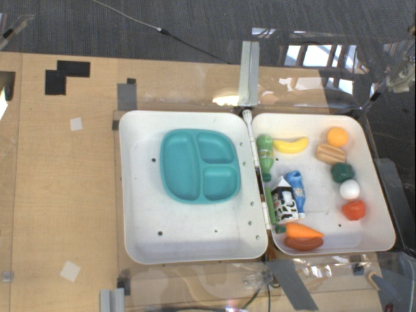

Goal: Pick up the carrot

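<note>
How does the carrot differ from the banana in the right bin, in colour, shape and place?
The carrot is orange, while the banana is yellow. The carrot is thick and tapers toward its left end; the banana is slim and curved. The carrot lies at the near edge of the right bin, on top of a reddish-brown thing; the banana lies near the far edge, beside a green bottle. Both lie flat, roughly crosswise.

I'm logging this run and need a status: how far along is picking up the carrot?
Nothing looks done yet. The carrot lies on the floor of the right bin near its front edge, resting against a brown item, right of the black-and-white carton. Nothing is in hand: no fingers are on it. Still left: the whole pick, meaning reach in, grasp and lift.
</note>
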Robot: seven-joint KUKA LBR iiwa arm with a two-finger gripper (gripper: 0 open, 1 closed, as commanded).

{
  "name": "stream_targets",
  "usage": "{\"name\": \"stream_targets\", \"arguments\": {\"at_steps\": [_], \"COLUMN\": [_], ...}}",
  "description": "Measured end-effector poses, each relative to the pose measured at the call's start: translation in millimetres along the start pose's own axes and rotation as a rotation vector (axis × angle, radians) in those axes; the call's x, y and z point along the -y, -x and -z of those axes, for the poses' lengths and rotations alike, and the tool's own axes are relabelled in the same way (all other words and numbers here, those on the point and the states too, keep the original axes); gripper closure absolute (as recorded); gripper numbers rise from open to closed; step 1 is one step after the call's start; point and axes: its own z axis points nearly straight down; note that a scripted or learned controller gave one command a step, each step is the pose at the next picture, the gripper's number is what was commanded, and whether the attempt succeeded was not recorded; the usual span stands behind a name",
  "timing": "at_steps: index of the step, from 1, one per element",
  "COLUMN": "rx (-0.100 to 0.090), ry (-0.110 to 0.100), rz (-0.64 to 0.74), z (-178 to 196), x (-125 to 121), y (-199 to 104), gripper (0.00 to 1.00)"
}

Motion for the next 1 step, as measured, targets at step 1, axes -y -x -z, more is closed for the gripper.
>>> {"name": "stream_targets", "arguments": {"at_steps": [1], "rx": [0.004], "ry": [-0.009], "rz": [-0.001], "z": [12.7], "x": [1.8], "y": [2.4], "gripper": [1.0]}}
